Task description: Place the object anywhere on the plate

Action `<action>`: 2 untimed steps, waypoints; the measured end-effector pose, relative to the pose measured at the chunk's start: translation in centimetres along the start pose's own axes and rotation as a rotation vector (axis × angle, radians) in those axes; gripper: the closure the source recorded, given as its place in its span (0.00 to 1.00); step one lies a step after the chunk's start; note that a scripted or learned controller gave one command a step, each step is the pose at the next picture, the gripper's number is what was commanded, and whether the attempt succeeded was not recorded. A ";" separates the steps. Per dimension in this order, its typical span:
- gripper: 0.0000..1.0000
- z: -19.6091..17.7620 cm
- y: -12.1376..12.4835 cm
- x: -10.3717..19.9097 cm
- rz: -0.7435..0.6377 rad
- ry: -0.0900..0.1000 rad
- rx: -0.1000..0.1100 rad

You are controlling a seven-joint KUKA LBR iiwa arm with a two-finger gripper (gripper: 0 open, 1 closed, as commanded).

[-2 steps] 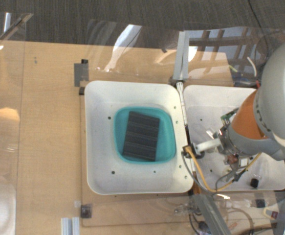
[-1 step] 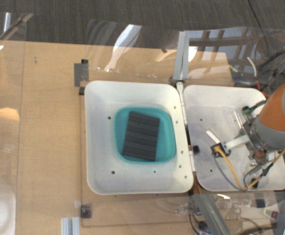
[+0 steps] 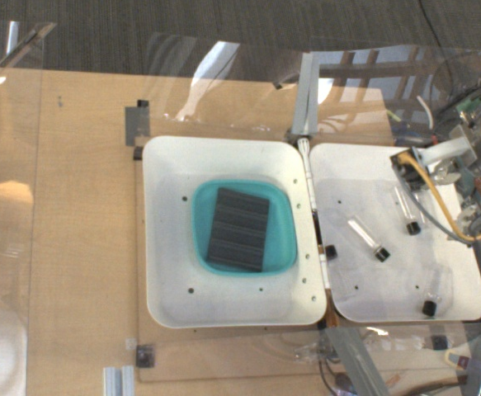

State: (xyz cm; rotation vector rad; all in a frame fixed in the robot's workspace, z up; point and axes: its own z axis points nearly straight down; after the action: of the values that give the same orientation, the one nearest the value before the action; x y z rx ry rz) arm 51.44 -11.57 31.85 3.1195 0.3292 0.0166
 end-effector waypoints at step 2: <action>0.00 -11.6 8.0 -0.8 -0.008 -0.002 -0.003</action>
State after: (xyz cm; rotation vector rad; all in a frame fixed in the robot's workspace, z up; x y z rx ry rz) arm 52.18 -19.52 43.54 3.1148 0.3415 0.0141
